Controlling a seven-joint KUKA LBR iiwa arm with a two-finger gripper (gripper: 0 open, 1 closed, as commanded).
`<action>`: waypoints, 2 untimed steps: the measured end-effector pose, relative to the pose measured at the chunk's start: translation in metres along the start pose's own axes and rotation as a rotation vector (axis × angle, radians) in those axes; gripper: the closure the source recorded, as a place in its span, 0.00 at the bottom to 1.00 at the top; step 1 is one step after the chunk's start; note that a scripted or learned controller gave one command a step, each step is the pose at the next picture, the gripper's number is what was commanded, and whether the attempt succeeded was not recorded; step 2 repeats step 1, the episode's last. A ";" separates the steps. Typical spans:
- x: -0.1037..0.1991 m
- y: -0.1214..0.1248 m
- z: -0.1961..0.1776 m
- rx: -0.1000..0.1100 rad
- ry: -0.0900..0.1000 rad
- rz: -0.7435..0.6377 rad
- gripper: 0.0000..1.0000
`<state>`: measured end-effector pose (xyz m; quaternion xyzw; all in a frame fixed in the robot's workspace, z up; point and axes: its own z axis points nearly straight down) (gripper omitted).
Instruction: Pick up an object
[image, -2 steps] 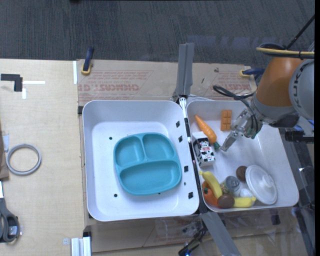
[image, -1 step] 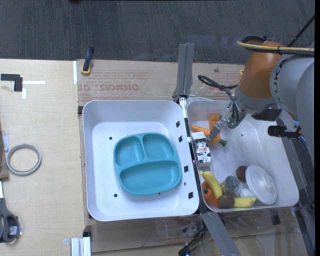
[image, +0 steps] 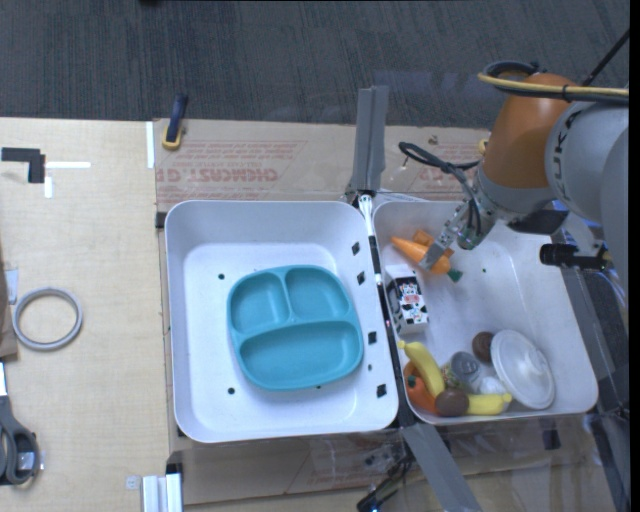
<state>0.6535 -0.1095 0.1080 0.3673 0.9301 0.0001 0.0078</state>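
Reaching down at the carrot (image: 412, 246) near the right bin's (image: 560, 300) far-left corner, the gripper (image: 446, 250) (grip unreadable) wants that light, rigid, slippery toy's middle.

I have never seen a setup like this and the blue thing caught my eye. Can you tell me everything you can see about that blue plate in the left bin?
The blue plate is a turquoise divided tray, plastic by its look, with rounded corners and three compartments: two small ones at the far side and one long one nearer the camera. It lies flat and slightly turned on the floor of the left bin, roughly in the middle, clear of the walls. Its compartments hold nothing.
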 end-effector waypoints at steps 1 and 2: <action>0.053 0.044 -0.116 0.005 0.011 0.092 1.00; 0.053 0.044 -0.116 0.005 0.011 0.092 1.00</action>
